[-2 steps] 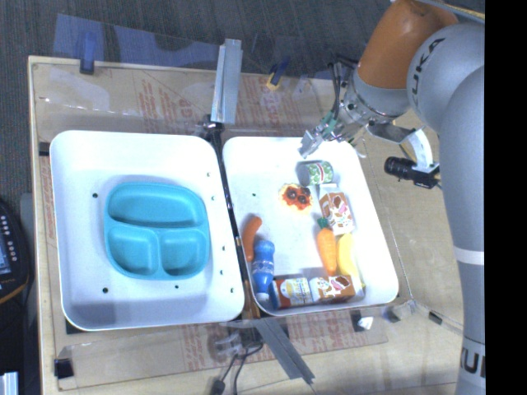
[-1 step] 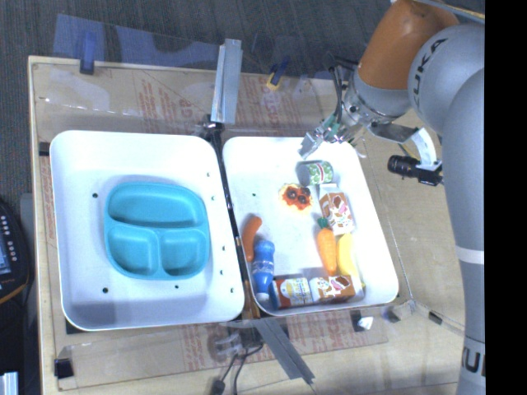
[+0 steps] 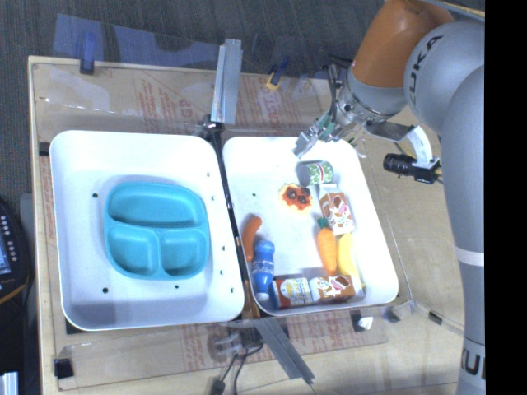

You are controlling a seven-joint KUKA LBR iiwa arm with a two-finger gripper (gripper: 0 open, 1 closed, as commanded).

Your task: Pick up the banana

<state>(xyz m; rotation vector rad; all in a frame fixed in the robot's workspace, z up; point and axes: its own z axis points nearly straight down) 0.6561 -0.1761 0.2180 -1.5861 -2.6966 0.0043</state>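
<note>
1. Camera view — layout. Two shallow white bins are seen side by side on the counter (image 3: 49,97). The left bin (image 3: 74,155) carries a blue sectioned tray (image 3: 156,229); the right bin (image 3: 375,237) carries the clutter in which the task's thing lies.

2. Camera view — the banana (image 3: 347,257). It is judged to be the yellow piece near the right bin's right wall, at about 4 o'clock from that bin's middle. It lies touching or just beside an orange carrot-like piece (image 3: 328,249) on its left, with a printed carton (image 3: 337,210) just above it and a second carton (image 3: 317,289) lying across just below it.

3. Camera view — the hand (image 3: 306,143). It is seen at the right bin's top edge, at about 12 o'clock from the bin's middle, just above a small green can (image 3: 316,172). Nothing is seen between its fingers; whether they are set wide or narrow cannot be told at this angle.

4. Camera view — the deciding relation. From the hand, the banana lies toward 5 o'clock — well apart, with the can and the upper carton between. Its long axis runs roughly 12 to 6, slightly tilted, parallel to the carrot-like piece. A grasp across the short width is judged to be called for, and the close neighbour on the left is judged to leave little room for a finger.
</note>
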